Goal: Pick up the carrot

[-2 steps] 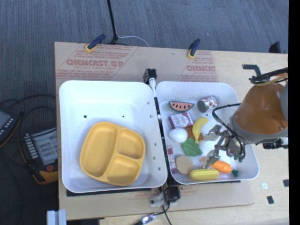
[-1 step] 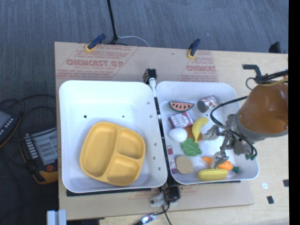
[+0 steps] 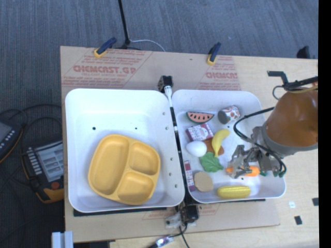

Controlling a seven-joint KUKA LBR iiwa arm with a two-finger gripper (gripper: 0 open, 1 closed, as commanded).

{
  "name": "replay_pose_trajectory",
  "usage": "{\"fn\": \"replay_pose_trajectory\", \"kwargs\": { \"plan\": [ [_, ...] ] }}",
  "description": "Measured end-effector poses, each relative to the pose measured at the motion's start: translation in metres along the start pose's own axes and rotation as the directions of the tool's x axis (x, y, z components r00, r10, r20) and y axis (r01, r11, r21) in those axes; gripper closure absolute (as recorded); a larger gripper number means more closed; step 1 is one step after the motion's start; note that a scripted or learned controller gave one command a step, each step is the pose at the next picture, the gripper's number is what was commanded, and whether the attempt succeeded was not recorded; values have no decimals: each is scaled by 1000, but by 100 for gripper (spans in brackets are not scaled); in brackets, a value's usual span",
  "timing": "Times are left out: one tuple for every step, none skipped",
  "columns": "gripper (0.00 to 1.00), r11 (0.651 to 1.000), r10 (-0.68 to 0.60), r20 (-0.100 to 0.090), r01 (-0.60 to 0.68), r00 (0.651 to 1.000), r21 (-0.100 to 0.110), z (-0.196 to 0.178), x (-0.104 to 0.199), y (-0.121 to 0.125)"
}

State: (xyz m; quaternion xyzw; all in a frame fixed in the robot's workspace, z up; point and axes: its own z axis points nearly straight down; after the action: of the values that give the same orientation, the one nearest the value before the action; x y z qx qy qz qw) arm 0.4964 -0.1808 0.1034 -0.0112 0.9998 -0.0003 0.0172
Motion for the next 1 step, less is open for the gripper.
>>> {"fn": "replay_pose_trajectory", "kwargs": {
  "plan": [
    [100, 940, 341, -12, -341, 940, 7, 11, -23, 84]
  ]
}}
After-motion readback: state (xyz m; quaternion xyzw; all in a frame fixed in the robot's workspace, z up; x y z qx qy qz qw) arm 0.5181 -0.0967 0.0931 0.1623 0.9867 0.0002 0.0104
